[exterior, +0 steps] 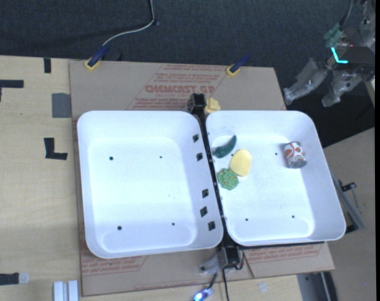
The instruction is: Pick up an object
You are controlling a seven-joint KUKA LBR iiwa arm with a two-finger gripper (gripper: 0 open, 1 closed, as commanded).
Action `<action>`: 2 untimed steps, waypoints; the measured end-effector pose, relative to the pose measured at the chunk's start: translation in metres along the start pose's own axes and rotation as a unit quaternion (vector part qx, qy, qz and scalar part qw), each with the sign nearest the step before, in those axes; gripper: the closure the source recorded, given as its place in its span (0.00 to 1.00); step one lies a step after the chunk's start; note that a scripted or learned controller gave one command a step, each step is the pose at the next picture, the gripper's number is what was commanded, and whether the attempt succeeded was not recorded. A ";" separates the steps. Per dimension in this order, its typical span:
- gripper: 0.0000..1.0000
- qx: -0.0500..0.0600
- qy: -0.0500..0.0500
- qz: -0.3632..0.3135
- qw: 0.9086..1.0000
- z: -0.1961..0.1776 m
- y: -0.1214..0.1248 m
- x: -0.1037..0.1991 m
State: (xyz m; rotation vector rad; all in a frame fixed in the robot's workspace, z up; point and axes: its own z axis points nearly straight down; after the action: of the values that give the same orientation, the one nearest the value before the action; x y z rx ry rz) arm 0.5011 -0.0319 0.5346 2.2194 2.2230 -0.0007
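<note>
Right bin (315,187), centre right of the frame: shallow, white, holding four small objects. A dark teal curved piece (226,146) lies near the bin's upper left, close to the divider. Just below it sits a yellow rounded object (241,162), and touching that at its lower left is a green knobbly object (227,179). A small red-and-white can (294,154) lies on its side well apart from these, toward the bin's right wall. None of the four is covered or boxed in by another.

Left bin (140,180), centre left: white, with four small dark dots on its floor.

Between the bins: a dark seam with black clips (205,193). A small yellow item (212,106) sits at the seam's upper end; its shape is hard to make out.

Underlay: a brown cardboard sheet (171,83) with red lettering, held by blue-and-yellow clamps (97,58) at its upper edge, on the table (24,199).

Tool (325,89), upper right of the frame: above and outside the right bin, clear of every object, partly cut by the frame edge. Grey parts splay downward, but whether it is open or closed cannot be told. Nothing is seen in it.
</note>
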 end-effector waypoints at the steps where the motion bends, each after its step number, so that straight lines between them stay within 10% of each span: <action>1: 1.00 0.000 0.000 -0.001 1.000 -0.010 0.001 0.000; 2: 0.00 0.000 0.000 0.000 1.000 -0.010 0.000 0.000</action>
State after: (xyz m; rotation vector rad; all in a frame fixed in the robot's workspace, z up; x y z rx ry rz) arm 0.5015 -0.0315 0.5445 2.2188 2.2231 -0.0014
